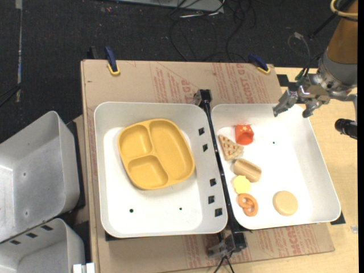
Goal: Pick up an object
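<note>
In the right bin (pixel 318 152) lie several toy foods along its left side: a red pepper piece (pixel 244 133), a waffle wedge (pixel 230 148), a tan hot-dog bun (pixel 247 169), a yellow block (pixel 242 184), a pretzel (pixel 247 204) and a round tan cookie (pixel 285 203). My gripper (pixel 295 107) hangs over the bin's far right corner, well away from the foods. Its two dark fingers are spread open with nothing between them.
The left bin (pixel 108 169) holds a yellow divided plate (pixel 154 153). Grey containers (pixel 31 169) stand off the bench at the left. Blue clamps (pixel 112 62) grip the cardboard's far edge. Cables lie on the dark floor behind.
</note>
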